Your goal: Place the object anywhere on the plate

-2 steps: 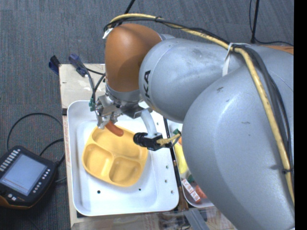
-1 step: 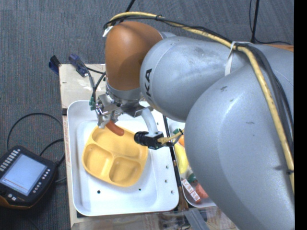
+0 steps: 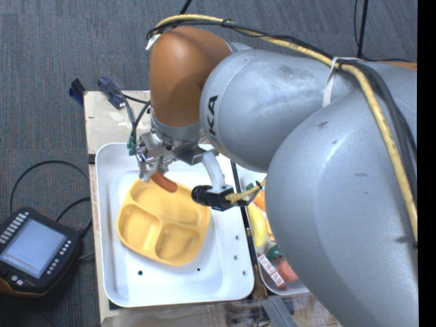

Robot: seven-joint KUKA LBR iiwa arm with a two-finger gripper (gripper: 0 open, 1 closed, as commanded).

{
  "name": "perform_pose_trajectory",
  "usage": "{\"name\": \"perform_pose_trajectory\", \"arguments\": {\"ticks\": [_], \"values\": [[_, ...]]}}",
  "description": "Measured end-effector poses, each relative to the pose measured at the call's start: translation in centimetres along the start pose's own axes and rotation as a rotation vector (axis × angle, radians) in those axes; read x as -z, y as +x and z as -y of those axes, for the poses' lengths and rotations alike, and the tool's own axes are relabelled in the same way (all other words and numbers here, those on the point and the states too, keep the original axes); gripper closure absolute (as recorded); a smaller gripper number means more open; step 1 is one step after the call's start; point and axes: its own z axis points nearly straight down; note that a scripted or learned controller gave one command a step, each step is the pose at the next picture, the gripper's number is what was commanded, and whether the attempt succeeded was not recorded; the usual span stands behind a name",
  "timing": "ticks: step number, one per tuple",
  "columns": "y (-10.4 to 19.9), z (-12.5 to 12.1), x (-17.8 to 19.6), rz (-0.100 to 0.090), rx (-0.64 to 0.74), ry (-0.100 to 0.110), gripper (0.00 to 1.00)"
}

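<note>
Sausage (image 3: 163, 182), small and reddish-brown, sat pinched in the tool (image 3: 151, 171), whose fingers were closed on its left end, at the far edge of the yellow divided plate (image 3: 163, 223). That plate lay in the left white bin (image 3: 225, 281) on the desk.

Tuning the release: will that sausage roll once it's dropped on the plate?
Probably a little. The sausage looks round and smooth, so it may roll sideways. It sits at the rim of the yellow plate, whose raised dividers should stop it. It looks small and light, likely stiff enough to keep its shape.
</note>
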Motion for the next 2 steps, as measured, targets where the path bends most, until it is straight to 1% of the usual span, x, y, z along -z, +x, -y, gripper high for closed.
{"name": "perform_pose_trajectory", "arguments": {"ticks": [1, 2], "values": [[0.0, 0.0, 0.0, 0.000, 0.001, 0.001, 0.00], [-0.4, -3.0, -9.6, -0.001, 0.163, -0.030, 0.00]]}}
